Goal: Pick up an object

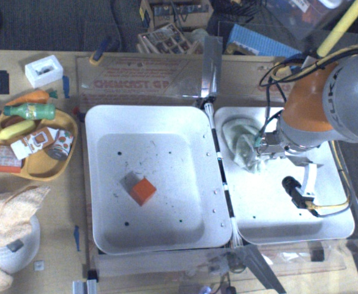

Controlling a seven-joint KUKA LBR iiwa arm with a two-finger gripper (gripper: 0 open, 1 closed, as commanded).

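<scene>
Left bin [105, 127]: orange block [144, 191], jaws [251, 149] well apart.

One fixed camera, high over the bench, looking down at a slant.
It takes in both bins whole, the left bin [148, 176] mid-frame and the right bin [289, 192] toward the right, with floor clutter at the far edge and the arm [325, 103] entering from the right.

Faint red lettering on clear lid [143, 78], too blurred to read

Bright, even light (slightly soft).
</scene>
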